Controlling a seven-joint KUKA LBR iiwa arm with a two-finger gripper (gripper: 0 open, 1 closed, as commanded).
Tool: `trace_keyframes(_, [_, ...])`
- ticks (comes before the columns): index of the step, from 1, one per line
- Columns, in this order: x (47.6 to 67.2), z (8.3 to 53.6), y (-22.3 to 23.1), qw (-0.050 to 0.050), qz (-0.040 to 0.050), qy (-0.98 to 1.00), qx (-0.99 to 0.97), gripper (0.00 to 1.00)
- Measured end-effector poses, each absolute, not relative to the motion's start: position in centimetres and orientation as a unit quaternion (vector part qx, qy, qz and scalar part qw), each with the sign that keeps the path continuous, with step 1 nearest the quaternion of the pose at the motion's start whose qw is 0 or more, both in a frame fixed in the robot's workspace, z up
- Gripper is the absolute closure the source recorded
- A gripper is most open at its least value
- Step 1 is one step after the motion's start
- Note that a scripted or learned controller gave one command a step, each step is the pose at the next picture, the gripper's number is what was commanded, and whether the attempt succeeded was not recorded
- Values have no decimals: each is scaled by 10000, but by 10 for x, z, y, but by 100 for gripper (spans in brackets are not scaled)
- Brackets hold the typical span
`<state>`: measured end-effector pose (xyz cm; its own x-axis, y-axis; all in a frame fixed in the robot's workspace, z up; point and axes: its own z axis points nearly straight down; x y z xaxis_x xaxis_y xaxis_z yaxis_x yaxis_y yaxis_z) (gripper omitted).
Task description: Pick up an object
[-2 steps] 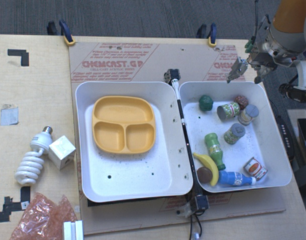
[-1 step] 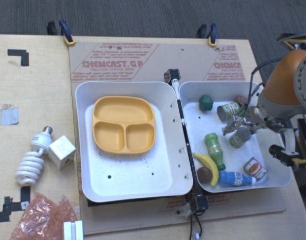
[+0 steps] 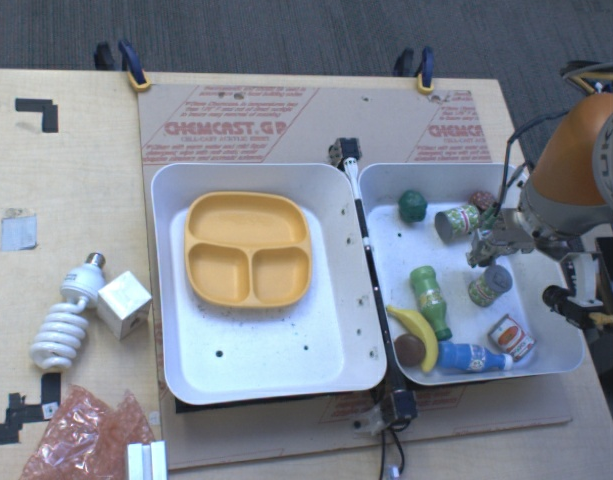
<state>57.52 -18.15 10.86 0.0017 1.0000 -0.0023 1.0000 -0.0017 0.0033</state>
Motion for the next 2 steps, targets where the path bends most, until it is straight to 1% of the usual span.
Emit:
trace_keyframes(1, [575, 109, -182, 19, 3, 7064, 7078, 0])
trace_keyframes(2, [645, 97, -175, 29, 30, 7085, 7057, 0])
